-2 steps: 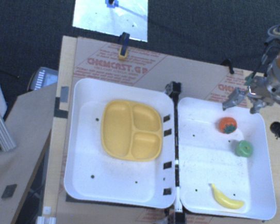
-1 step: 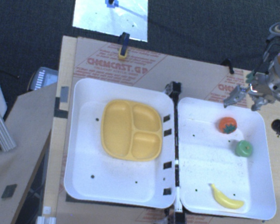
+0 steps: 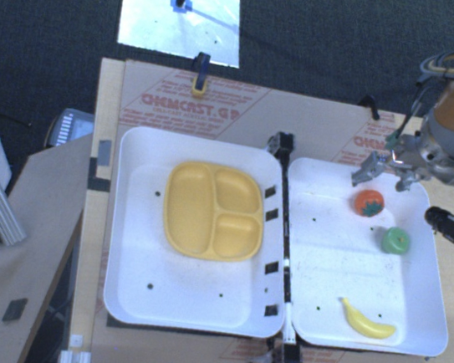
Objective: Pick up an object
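In the right bin lie an orange tomato-like fruit near the far wall, a green apple to its right and closer, and a yellow banana near the front wall. My gripper hangs just above the orange fruit at the bin's far right, fingers spread to either side with nothing between them. A yellow divided plate rests in the middle of the left bin.
A black clamp strip runs between the two bins. Cardboard lies under the bins, with a yellow clip at its far edge. A grey sheet lies beyond the bench.
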You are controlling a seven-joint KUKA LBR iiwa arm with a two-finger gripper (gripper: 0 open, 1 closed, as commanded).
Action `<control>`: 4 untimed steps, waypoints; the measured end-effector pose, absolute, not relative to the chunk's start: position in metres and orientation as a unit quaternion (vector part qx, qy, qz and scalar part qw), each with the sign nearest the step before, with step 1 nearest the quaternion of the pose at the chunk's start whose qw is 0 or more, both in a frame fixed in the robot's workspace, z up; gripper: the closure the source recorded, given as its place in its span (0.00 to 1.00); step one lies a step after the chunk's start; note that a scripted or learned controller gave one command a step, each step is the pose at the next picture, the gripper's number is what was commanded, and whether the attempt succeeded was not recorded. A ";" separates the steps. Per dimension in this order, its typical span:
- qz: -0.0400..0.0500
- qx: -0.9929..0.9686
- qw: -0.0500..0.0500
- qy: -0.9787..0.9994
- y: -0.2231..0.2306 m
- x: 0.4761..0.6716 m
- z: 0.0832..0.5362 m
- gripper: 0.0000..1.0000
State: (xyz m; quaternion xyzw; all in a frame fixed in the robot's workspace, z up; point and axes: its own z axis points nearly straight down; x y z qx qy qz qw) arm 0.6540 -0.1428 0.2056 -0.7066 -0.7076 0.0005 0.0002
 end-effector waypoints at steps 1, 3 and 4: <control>0.001 -0.707 0.001 -0.707 -0.145 0.650 0.144 0.00; 0.000 -0.708 -0.007 -0.706 -0.150 0.653 0.127 1.00; -0.003 -0.705 -0.004 -0.709 -0.146 0.660 0.191 1.00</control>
